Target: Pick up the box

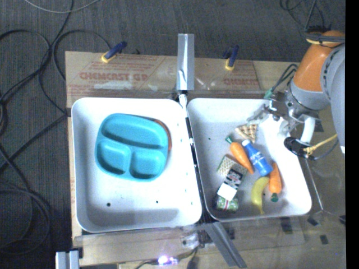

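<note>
The box (230,171) is a small printed carton lying flat in the right bin (213,122), left of centre, with a white and green packet (226,197) touching its near end. My gripper (268,110) hangs over the bin's far right corner, below the orange wrist band (314,66). It is well apart from the box, up and to its right, and nothing shows in its grasp.
Between gripper and box lie a waffle-patterned piece (248,131), a carrot (241,154) and a blue bottle (258,159). A banana (257,190) and a second carrot (274,180) lie near the front right. The left bin (84,195) holds a blue divided tray (133,145).
</note>
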Tool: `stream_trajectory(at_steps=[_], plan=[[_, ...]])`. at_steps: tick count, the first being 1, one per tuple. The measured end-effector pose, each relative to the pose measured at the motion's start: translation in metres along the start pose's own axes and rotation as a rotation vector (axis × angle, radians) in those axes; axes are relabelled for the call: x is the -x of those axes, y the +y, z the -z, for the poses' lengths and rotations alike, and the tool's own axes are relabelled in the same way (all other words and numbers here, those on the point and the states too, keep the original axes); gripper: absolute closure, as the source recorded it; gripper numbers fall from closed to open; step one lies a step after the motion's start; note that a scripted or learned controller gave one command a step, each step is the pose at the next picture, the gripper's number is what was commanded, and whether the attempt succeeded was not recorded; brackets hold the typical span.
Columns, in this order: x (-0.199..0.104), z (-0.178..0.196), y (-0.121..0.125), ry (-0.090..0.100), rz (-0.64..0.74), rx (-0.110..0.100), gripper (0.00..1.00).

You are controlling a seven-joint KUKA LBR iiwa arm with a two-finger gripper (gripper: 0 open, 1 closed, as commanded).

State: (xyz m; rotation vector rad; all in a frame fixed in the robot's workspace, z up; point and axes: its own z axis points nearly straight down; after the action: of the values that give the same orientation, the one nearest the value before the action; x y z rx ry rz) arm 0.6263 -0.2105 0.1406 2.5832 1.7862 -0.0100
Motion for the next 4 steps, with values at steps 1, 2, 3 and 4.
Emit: stream_trajectory(at_steps=[1, 2, 3, 4], plan=[[0.017, -0.004, -0.038, 0.006, -0.024, -0.002, 0.00], [0.000, 0.108, -0.019, 0.003, -0.106, 0.002, 0.00], [-0.022, 0.061, -0.028, 0.006, -0.282, -0.003, 0.00], [0.015, 0.012, -0.037, 0.005, -0.590, -0.005, 0.00]])
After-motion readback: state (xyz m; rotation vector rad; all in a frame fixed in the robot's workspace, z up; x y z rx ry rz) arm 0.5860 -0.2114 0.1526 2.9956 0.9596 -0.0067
